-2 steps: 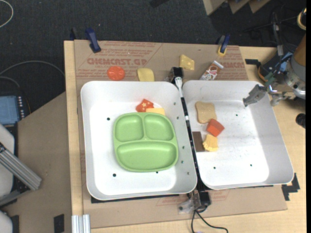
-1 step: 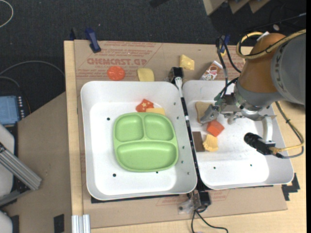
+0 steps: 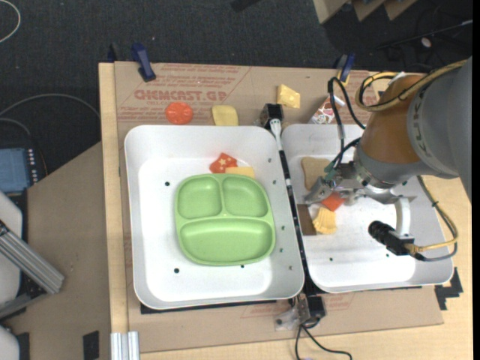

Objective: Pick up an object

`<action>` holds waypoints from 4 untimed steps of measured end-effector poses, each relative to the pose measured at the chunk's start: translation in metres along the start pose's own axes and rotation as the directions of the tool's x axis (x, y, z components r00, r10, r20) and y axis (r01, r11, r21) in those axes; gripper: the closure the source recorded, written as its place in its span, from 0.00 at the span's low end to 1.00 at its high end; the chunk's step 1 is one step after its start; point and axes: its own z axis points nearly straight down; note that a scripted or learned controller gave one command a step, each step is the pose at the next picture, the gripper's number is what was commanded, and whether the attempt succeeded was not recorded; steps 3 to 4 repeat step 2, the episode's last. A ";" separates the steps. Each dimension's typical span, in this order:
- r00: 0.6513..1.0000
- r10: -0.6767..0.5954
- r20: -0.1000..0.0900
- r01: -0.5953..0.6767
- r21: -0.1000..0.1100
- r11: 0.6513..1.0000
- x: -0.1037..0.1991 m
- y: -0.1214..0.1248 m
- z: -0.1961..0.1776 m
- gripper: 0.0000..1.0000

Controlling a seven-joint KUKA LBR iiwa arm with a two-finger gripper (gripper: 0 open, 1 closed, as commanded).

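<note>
From my seat, the green divided plate fills the left bin. To the plate's right, in the right bin, I see a yellow chunk just under the gripper, with an orange piece at its tip; whether the fingers grip it I cannot tell. Behind the plate lie a red piece and a pale yellow one. Farther back, the cardboard reads roughly "CHEMCAST", beside an orange disc.
</note>
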 end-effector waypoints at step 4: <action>1.000 -0.006 0.001 0.006 -0.014 1.000 0.058 -0.024 -0.105 1.00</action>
